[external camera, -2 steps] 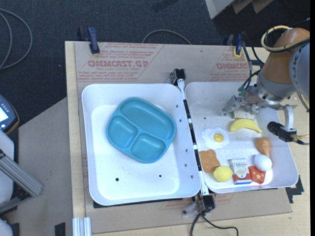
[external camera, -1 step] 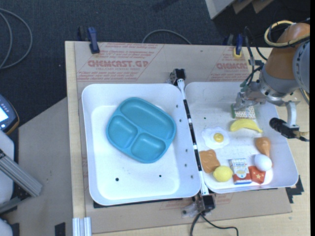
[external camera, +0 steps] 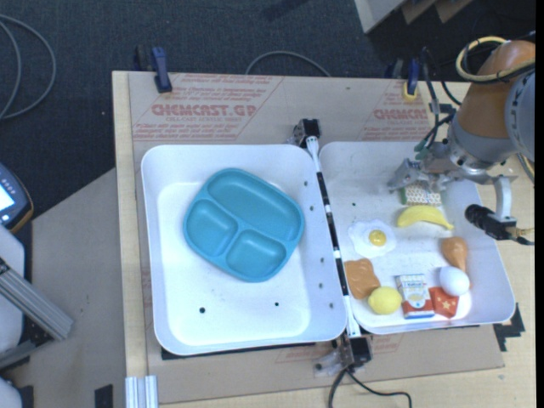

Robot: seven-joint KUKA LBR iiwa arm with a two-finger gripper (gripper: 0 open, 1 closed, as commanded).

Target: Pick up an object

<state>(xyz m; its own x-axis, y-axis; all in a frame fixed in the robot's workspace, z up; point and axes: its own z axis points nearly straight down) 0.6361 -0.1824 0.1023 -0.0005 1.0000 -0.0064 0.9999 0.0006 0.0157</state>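
My gripper (external camera: 422, 182) hangs low over the far part of the right bin (external camera: 501, 300), reaching in from the right under the arm's orange band. Directly below it lies a small pale checkered item (external camera: 422, 196), partly hidden by the gripper. A yellow banana (external camera: 424, 218) lies just in front of that item. Closer to the bin's middle is a fried egg (external camera: 373, 238). I cannot see anything lifted off the bin floor.
The right bin's near half holds an orange piece (external camera: 455, 250), a white egg (external camera: 454, 280), a red packet (external camera: 444, 303), a small carton (external camera: 414, 295), a lemon (external camera: 384, 300) and a tan slice (external camera: 361, 276). A blue divided plate (external camera: 244, 223) lies in the left bin (external camera: 166, 313).
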